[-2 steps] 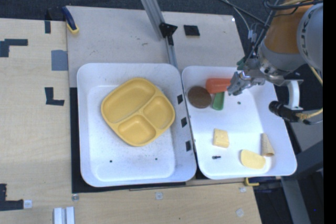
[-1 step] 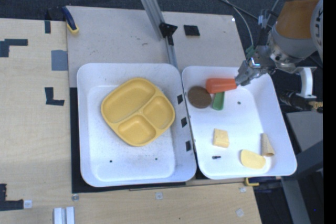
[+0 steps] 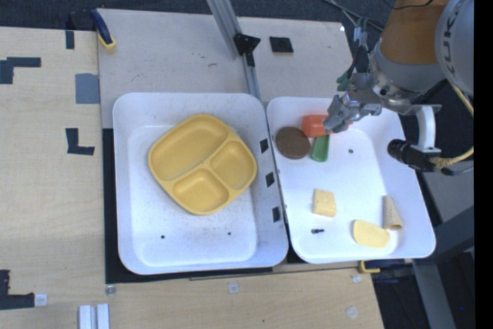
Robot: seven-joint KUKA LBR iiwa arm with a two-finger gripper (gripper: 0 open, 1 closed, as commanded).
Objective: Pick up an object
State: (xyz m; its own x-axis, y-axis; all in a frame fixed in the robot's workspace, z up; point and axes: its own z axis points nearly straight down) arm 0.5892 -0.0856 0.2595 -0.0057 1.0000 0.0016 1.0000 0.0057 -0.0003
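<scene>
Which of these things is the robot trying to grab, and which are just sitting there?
For the job:
- gripper, over the right bin
- orange piece right beside it
- green piece
- brown disc

Any could be the pick; it holds none yet.

Just lying about:
- yellow divided plate in the left bin
- yellow block
- yellow slice
- tan piece
</scene>
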